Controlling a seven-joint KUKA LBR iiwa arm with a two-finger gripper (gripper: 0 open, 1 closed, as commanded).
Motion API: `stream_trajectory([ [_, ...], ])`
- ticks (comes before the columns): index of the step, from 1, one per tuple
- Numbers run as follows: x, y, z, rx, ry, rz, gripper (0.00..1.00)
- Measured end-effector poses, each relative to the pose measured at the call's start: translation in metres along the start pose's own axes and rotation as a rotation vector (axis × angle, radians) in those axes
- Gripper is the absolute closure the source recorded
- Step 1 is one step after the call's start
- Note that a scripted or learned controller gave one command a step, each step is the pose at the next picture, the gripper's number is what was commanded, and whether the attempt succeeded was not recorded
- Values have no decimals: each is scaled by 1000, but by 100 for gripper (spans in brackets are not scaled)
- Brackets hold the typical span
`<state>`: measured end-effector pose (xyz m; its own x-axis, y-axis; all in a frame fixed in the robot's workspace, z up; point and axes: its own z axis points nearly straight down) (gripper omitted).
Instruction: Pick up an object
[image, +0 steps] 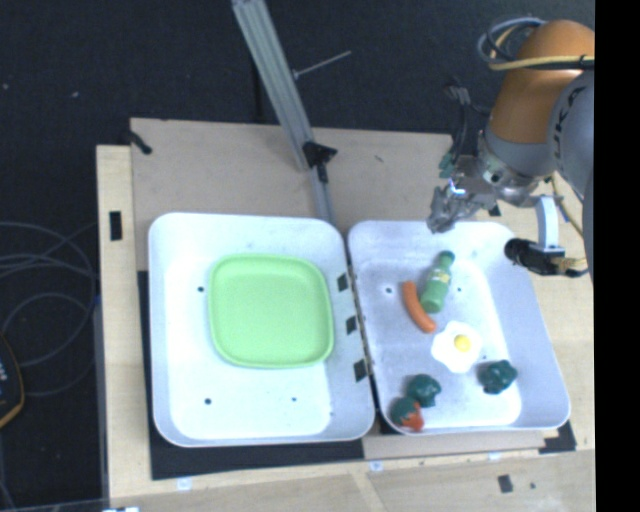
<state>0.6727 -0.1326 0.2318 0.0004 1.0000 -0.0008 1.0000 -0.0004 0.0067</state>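
Observation:
My gripper (441, 220) hangs over the far edge of the right bin (530, 330), with nothing visibly between its fingers. Just below it lies a green bottle (437, 283), and an orange carrot (419, 306) rests beside the bottle on its left. A fried egg (458, 346) lies nearer the front. A dark green vegetable (496, 376) sits to the egg's right. Another green piece (424, 388) and a green and red one (406, 412) sit by the front wall.
The left bin (180, 330) bears a light green square plate (271, 311). A grey metal pole (280, 85) slants down to the bench behind the bins. Cables lie on the dark floor at the left.

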Motion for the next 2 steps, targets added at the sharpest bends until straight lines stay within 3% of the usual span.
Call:
stream_trajectory([
  [1, -1, 1, -52, 1, 0, 0, 100],
  [2, 37, -31, -46, 5, 1, -2, 100],
])
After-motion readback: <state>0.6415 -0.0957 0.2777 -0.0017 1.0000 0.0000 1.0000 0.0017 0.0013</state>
